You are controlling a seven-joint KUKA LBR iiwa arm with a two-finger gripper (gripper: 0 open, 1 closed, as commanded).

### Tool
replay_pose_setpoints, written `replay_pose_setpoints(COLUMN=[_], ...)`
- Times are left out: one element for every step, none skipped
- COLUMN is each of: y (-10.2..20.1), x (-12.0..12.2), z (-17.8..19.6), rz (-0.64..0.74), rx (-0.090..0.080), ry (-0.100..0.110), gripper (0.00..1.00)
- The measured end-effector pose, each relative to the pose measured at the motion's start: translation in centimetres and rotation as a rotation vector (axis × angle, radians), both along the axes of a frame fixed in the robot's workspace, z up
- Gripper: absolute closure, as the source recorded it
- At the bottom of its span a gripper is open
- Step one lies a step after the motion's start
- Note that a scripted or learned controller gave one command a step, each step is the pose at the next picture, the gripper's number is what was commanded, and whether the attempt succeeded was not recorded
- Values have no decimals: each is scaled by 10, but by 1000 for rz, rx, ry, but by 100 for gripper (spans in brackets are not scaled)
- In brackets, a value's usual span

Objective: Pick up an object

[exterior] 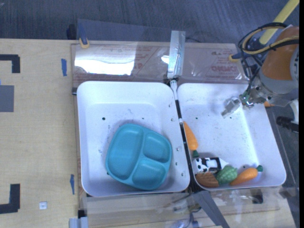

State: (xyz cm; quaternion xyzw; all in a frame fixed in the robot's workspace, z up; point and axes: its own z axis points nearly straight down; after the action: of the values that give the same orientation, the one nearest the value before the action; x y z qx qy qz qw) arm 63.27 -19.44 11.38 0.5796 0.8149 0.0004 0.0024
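Note:
My gripper hovers over the upper right part of the right bin, with bare white floor beneath it. Well below it, along the bin's front edge, lie a black-and-white toy, a brown piece, a green bumpy piece and an orange carrot. Another orange piece rests against the bin's left wall. The gripper is apart from all of them, and I see nothing hanging from it.
A teal divided plate lies in the left bin. A metal divider stands behind the seam between the bins. Cables loop above the orange-banded wrist.

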Motion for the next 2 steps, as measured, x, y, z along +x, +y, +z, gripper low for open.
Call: replay_pose_setpoints(y=[-1,-2], x=[34,38], z=[-27,-17], rz=[-158,-155], rx=[10,1], ry=[19,-2], gripper=[0,100])
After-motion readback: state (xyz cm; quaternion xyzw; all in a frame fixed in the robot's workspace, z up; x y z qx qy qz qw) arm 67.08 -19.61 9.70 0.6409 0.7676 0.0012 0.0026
